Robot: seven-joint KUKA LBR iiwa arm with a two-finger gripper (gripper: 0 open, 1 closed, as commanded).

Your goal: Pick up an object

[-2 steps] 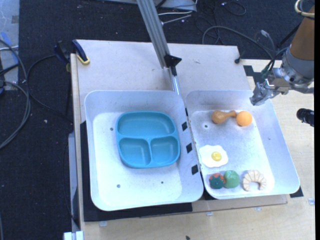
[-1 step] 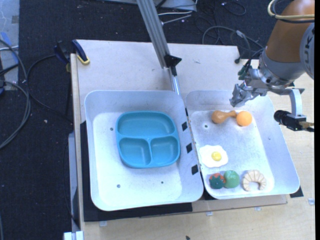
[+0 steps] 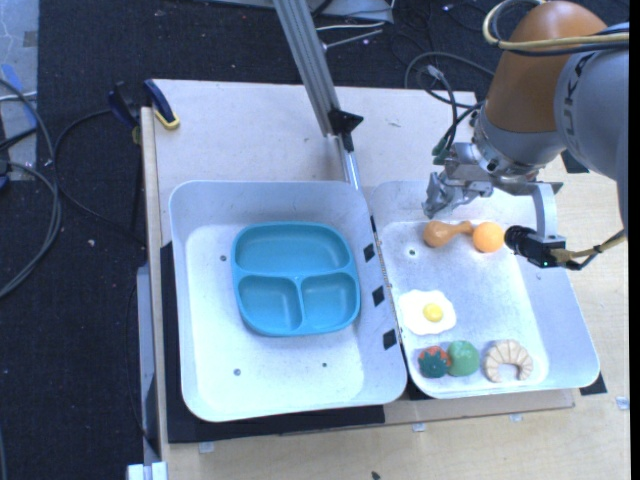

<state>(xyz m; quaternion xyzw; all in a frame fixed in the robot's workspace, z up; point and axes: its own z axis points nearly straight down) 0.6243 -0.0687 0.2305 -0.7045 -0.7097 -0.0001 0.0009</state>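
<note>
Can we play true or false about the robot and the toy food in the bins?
1. The blue plate has three sections. True.
2. The fried egg lies on the blue plate. False: it lies in the right bin; the plate sits in the left bin.
3. The robot's hand is above the far end of the right bin, near the chicken drumstick. True.
4. The croissant is in the far corner of the left bin. False: it lies at the near edge of the right bin, beside the green vegetable piece.
5. The orange lies next to the drumstick. True.
</note>
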